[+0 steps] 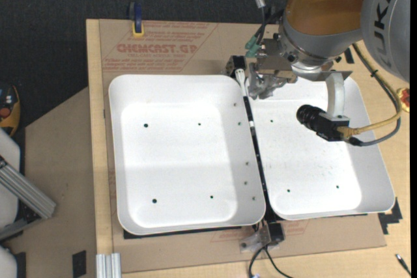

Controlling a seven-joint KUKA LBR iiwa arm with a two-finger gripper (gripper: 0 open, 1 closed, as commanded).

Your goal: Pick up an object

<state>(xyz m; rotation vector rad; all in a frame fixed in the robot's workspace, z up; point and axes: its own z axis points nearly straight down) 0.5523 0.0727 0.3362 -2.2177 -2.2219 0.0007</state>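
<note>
My gripper (262, 86) hangs below the grey and orange wrist (319, 16), low over the far left corner of the right bin (313, 172), close to the ridge where the two bins meet. The wrist housing hides the space under it. Beside it, the left bin (176, 159) shows a bare white floor with small dark dots. A black cylindrical unit (318, 122) on a white bracket hangs from the wrist over the right bin, with a cable trailing right.
The bins rest on a cardboard sheet (163, 45) with red lettering. A blue clamp (136, 16) sits at its far edge. An aluminium rail (26, 189) lies off the bench's left side. A small connector (267, 234) sits at the front seam.
</note>
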